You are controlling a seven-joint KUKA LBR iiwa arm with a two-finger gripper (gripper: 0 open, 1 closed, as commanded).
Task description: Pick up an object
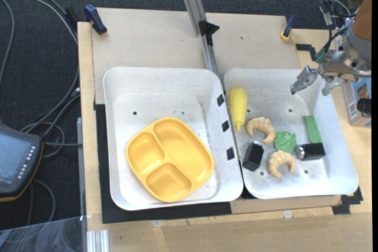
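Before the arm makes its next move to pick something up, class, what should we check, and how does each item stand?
1. Hand above the right bin: ok, at its far right corner.
2. Hand free of any object: ok, nothing between its fingers.
3. Objects within the right bin: ok, yellow bottle, two croissants, black box.
4. Room around a target: not ok, the objects crowd together.
5. Hand directly over a target: not ok, it stands off to the side.

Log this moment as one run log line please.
end effector: open, above right bin's far edge, holding nothing | yellow divided plate: left bin | nearest: green block
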